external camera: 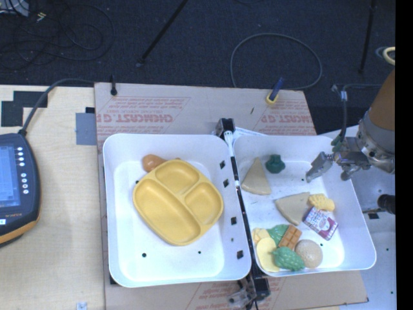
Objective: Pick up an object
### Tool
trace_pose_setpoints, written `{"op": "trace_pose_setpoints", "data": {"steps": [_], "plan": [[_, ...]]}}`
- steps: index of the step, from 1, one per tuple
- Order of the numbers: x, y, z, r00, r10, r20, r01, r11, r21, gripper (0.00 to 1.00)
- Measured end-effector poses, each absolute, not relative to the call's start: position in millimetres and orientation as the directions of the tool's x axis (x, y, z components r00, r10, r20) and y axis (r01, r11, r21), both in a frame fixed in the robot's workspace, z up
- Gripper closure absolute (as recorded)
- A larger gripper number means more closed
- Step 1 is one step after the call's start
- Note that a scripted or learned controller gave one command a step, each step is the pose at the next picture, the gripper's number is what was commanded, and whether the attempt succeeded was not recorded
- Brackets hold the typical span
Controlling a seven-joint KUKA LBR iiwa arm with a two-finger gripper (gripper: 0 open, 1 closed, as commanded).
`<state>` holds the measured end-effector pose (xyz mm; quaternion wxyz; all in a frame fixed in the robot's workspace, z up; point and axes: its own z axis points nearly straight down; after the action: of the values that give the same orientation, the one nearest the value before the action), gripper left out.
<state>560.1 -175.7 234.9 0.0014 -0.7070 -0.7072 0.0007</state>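
Status: the pick is not yet made. The gripper hangs over the upper right part of the right bin, its fingers apart with nothing between them; reach, closing and lift all appear to remain.

Landmark: the divider where the two bins meet.

Candidate objects, right of the divider:
- pale cheese-like wedge, just beside the divider, upper part of the bin.
- small dark green toy, right of that wedge, nearest of the items to the gripper yet apart from it.
- tan wedge, mid-bin.
- yellow corn piece, touching the tan wedge's right end.
- red-and-white packet, just below the corn.
- cluster at the bin's lower end, near the divider: yellow disc, green leafy pieces, brown bar, beige round item.

Left of the divider:
- left bin, bearing a yellow sectioned plate, with an orange item at the plate's upper left edge, partly hidden.

Surface: both bins rest on a cardboard sheet with printed lettering, on a light wood bench.

Room: dark carpet beyond the bench, with cables across it; a control pendant lies far left of the divider.
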Motion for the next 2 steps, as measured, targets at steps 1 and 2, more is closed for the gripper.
{"op": "trace_pose_setpoints", "data": {"steps": [1, 2], "plan": [[521.9, -132.9, 119.7, 0.001, 1.0, 0.007, 1.0, -0.001, -0.016, 0.0], [495.3, -124.8, 90.2, 0.002, 1.0, 0.001, 1.0, -0.002, 0.009, 0.0]]}}
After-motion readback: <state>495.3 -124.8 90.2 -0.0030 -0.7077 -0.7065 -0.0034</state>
